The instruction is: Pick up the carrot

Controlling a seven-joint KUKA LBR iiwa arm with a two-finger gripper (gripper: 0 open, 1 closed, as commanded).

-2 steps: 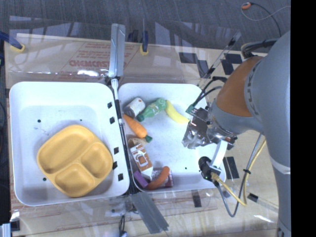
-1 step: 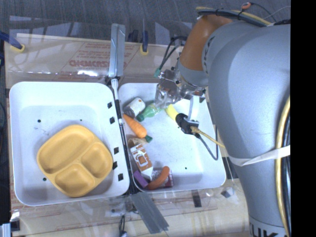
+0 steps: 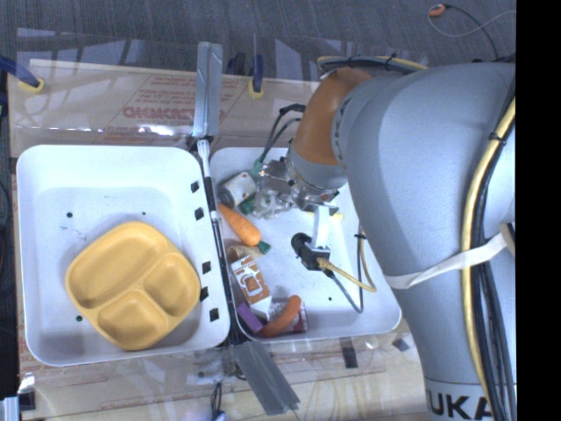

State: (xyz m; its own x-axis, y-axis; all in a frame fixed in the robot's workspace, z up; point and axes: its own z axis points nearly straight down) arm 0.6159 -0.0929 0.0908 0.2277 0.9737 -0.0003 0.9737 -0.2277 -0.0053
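An orange carrot [image 3: 241, 224] lies loose on the floor of the right-hand white bin [image 3: 372, 318], close to that bin's left wall. Its body is smooth and tapered, running aslant across the bin floor: the narrower tip points toward 10 o'clock, the broader end toward 4 o'clock, where a small green stub of leaf marks the top. It rests flat, not upright, in the upper-left part of the bin, at about 9 o'clock from the bin's centre.
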